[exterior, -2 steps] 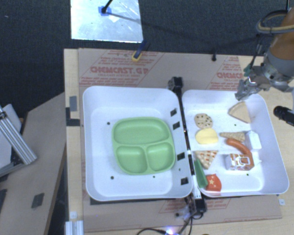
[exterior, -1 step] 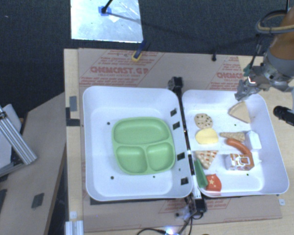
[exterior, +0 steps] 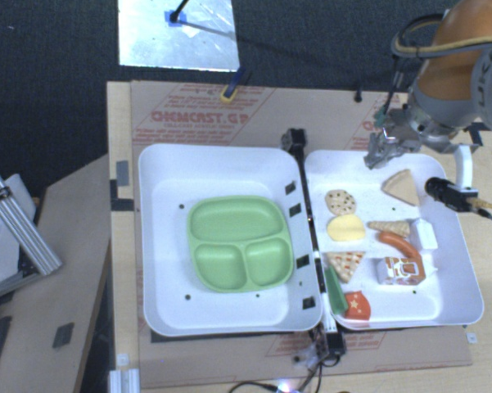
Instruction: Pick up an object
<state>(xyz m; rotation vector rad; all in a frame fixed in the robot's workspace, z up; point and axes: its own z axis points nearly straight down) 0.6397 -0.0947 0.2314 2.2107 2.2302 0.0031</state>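
Observation:
The right bin (exterior: pixel 454 301) holds several toy foods: a tan bread wedge (exterior: pixel 402 188), a round cookie (exterior: pixel 340 201), a yellow lump (exterior: pixel 346 228), a waffle cone piece (exterior: pixel 389 227), an orange sausage (exterior: pixel 398 243), a pizza slice (exterior: pixel 345 263), a white and orange carton (exterior: pixel 401 270), a green stick (exterior: pixel 334 289) and a red piece (exterior: pixel 357 305). My gripper (exterior: pixel 382 150) hangs over the back edge of this bin, up and left of the bread wedge and apart from every object. Nothing shows in its grasp.
The left bin (exterior: pixel 164 187) carries a green divided plate (exterior: pixel 239 244). A black divider with clips (exterior: pixel 304 219) runs between the bins. A black cylinder on the arm (exterior: pixel 447 193) juts over the right bin's far right. A shiny sheet (exterior: pixel 178 23) lies beyond the bench.

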